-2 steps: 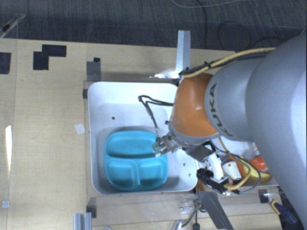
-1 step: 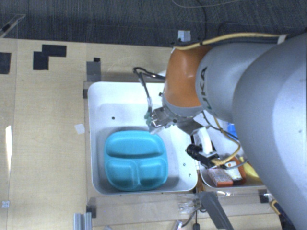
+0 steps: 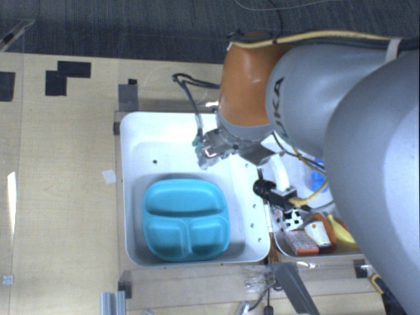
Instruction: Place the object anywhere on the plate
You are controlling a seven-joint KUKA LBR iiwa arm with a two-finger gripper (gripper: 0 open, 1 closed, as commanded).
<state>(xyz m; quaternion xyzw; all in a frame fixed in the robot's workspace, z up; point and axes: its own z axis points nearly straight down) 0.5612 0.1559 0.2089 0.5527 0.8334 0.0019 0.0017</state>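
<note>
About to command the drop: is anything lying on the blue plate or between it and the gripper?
Nothing visible does. The blue plate sits in the left bin with all three compartments bare, and the gripper hangs over bare bin floor just beyond its far edge.

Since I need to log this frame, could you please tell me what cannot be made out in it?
- Gripper, camera view: small and blurred under the orange band; what it carries, if anything, is unreadable.
- Right bin: largely covered by the grey arm; its cluttered items are partly hidden and too small to name.
- Blue plate: in the left bin, fully visible.
</note>
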